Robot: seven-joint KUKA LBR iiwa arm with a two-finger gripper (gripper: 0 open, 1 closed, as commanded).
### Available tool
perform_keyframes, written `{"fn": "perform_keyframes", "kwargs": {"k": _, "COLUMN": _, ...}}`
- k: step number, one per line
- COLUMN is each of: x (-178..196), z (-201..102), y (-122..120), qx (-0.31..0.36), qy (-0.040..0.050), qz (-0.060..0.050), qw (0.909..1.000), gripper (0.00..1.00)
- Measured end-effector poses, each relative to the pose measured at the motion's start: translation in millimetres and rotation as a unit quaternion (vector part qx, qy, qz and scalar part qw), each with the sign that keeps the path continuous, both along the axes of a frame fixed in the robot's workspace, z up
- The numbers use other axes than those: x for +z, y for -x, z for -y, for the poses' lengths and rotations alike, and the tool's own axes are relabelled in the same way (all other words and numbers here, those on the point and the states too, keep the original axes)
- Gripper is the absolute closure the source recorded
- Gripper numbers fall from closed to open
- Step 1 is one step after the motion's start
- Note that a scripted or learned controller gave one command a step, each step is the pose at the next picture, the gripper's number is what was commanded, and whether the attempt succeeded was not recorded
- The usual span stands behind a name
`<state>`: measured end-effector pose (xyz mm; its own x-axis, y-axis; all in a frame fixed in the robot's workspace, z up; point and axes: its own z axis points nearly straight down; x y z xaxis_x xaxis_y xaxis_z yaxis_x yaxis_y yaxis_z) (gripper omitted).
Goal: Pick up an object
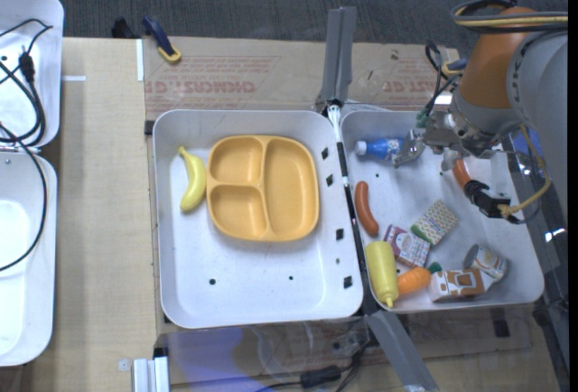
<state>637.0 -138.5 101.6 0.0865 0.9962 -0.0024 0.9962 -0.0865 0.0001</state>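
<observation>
The tool [432, 146] hangs over the right bin's [397, 191] far end, just beside a small water bottle [377, 147] near the far wall; whether it is released or clenched I cannot tell. A hot dog [366, 207] lies along the left wall, with bare floor in the middle of this bin. A mustard bottle [382, 271], a carrot [414, 281] and small cartons [456, 284] crowd the near edge.

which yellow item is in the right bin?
The mustard bottle, lying at the right bin's near left edge beside the carrot. The banana and yellow plate are in the left bin.
</observation>
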Motion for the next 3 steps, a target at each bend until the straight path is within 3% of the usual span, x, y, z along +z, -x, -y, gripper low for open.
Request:
{"fn": "perform_keyframes", "kwargs": {"k": 1, "x": 9.5, "z": 0.8, "y": -0.3, "qx": 0.0, "qy": 0.0006, "qz": 0.0, "qw": 1.0, "gripper": 1.0}}
{"fn": "perform_keyframes", "kwargs": {"k": 2, "x": 9.4, "z": 0.8, "y": -0.3, "qx": 0.0, "qy": 0.0006, "qz": 0.0, "qw": 1.0, "gripper": 0.0}}
{"fn": "perform_keyframes", "kwargs": {"k": 3, "x": 18.8, "z": 1.7, "y": -0.5, "qx": 0.0, "qy": 0.0012, "qz": 0.001, "qw": 1.0, "gripper": 1.0}}
